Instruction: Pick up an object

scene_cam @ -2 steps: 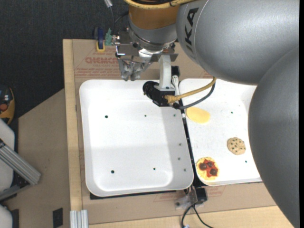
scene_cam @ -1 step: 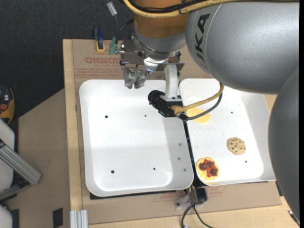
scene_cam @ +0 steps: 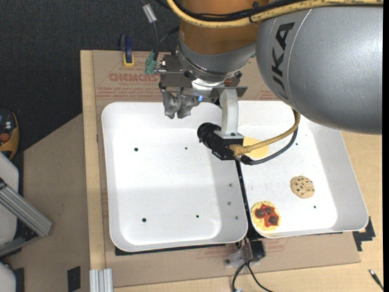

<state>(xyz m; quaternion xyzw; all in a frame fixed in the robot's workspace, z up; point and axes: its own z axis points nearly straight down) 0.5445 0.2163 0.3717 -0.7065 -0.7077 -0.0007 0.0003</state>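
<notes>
Camera view: The gripper (scene_cam: 177, 107) hangs over the back edge of the left bin (scene_cam: 121, 163), near its far rim, with the grey arm (scene_cam: 328, 47) filling the upper right. The fingers appear close together with nothing visible between them; how far they stand apart cannot be told with confidence from this angle. No object is held.

The candidate objects lie in the right bin (scene_cam: 340, 157): a round speckled cookie (scene_cam: 302, 187) near the middle, a small yellow piece topped with red (scene_cam: 266, 215) at the front left corner beside the dividing wall, and a yellow item (scene_cam: 258, 149) partly hidden behind the black cable fitting (scene_cam: 214, 141).

Assessment: the task stands at the approach step. The next move calls for travel across the divider to the right bin and a descent centred over one object. The cookie looks flat and low, likely leaving little for the fingers to close on.
</notes>
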